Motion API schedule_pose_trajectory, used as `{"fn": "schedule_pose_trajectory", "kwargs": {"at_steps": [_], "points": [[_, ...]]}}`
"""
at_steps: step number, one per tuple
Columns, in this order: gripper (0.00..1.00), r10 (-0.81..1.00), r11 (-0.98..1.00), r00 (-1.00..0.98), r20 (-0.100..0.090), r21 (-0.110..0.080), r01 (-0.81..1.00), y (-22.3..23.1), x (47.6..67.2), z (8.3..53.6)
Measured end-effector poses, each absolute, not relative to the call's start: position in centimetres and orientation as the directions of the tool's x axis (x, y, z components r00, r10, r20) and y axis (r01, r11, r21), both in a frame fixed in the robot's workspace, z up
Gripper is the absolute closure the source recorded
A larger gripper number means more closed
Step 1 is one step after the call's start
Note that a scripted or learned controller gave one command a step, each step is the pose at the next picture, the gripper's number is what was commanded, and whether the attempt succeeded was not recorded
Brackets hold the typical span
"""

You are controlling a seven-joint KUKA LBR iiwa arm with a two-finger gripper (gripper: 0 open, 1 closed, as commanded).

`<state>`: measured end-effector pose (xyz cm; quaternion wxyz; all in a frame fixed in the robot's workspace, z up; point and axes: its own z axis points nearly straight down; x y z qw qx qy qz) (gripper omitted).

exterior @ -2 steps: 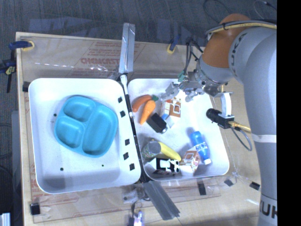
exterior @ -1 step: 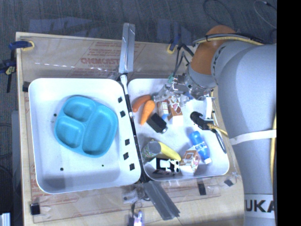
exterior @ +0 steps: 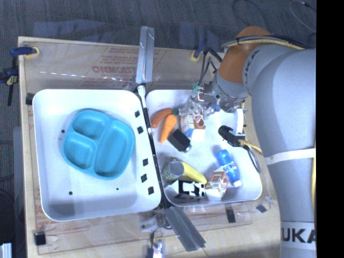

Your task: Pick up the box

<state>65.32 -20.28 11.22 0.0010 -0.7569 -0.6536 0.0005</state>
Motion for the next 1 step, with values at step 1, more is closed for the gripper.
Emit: {"fn": "schedule_pose_trajectory", "kwargs": {"at_steps": [1], "points": [[1.0, 0.971, -0.24, 0.24, 0.0, -0.002, 0.971, -18.81, 63.57, 25.03]]}}
